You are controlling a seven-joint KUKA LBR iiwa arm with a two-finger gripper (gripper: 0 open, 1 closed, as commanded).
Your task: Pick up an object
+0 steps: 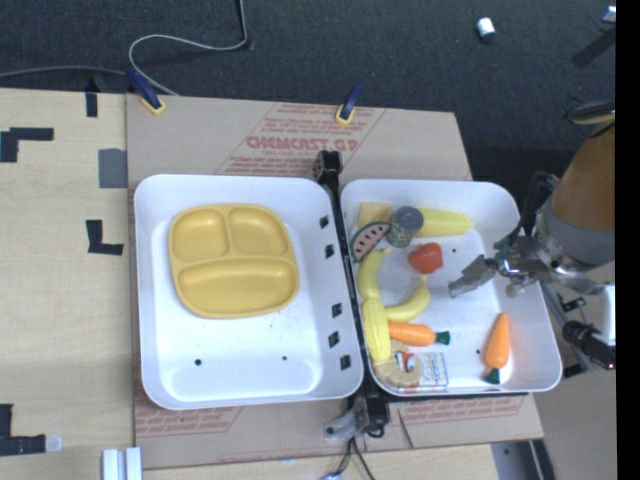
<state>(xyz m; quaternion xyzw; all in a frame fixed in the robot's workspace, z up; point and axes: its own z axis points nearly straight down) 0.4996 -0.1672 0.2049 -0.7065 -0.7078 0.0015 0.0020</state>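
Where the two bins meet along the middle of the camera view, their inner walls touch, and a cardboard sheet (300,138) lies under both. The left bin (240,363) holds a yellow divided plate (235,258) in its upper half; its lower half is bare white floor. The right bin (465,340) is crowded along its left wall and upper edge and bare in the middle and at the upper right corner.

The arm (585,203) comes over the right bin's right rim, and the gripper (472,278) hangs over the bare middle of that bin, pointing left. Whether the pincer is released or clenched cannot be told from this angle, and nothing is seen grasped in it.

The red tomato (427,257) lies just up and left of the gripper tip, near but apart from it. The large carrot (497,340) stands below the gripper, close to the right wall and the lower rim. The banana (405,303) curves to the gripper's left, with the corn cob (376,330) along the left wall and a small carrot (412,334) beside the cob. A can (405,225) and a watermelon slice (368,238) sit near the upper left corner, well apart from the gripper. A printed packet (425,370) lies against the lower rim.
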